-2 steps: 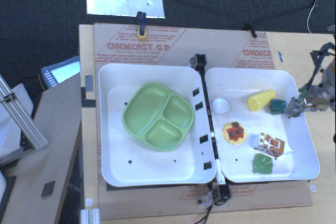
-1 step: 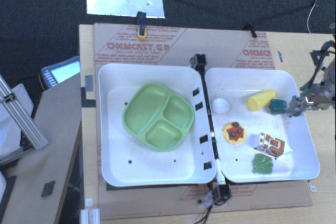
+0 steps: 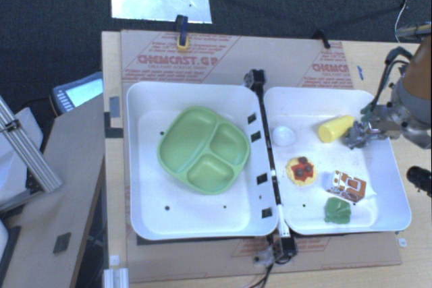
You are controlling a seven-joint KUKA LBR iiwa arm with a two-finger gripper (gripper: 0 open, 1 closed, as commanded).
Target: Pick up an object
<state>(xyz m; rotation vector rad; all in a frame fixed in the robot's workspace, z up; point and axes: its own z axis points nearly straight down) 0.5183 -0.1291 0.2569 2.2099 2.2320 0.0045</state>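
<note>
The right bin holds a yellow cylinder, a small white round piece, a yellow disc with red and dark spots, a red and white patterned block and a green lump. My gripper hangs over the bin's upper right part, just right of the yellow cylinder and close to its end. Nothing shows between its fingers.
The left bin holds a green divided plate. A black divider with clips runs between the bins. A cardboard sheet lies under both. The arm enters from the right edge.
</note>
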